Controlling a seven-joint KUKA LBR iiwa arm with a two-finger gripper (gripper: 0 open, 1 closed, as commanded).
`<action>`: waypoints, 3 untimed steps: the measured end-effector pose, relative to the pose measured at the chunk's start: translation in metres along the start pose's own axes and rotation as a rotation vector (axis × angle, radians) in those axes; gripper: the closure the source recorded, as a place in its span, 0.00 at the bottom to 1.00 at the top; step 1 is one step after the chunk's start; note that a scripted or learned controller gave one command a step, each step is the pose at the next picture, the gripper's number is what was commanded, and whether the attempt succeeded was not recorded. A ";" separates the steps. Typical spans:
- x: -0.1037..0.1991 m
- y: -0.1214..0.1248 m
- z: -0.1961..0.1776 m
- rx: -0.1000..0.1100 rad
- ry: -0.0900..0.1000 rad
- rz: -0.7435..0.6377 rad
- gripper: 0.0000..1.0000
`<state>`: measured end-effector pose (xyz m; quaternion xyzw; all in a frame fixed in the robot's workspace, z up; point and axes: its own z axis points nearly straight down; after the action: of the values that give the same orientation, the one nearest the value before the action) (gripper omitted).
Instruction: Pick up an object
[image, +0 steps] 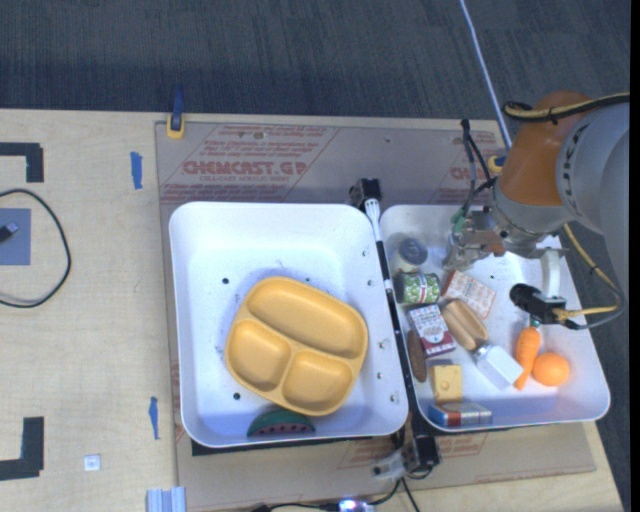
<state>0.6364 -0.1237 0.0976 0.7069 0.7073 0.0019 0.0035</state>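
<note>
I have the pincer (472, 243) hovering low over the right bin (590, 395), approach step, finger state not discernible; next I must descend onto the green can (418, 289).

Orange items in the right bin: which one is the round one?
The orange ball, near the bin's front right corner. The carrot touching its left side is also orange but elongated and tapered, lying at a slant.
</note>
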 end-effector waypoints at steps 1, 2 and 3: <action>0.000 0.000 0.000 0.000 0.000 0.000 0.00; 0.012 -0.048 0.011 0.005 0.002 0.002 0.00; 0.012 -0.047 0.000 0.001 0.001 0.002 1.00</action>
<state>0.5898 -0.1121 0.0968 0.7077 0.7065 0.0020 0.0031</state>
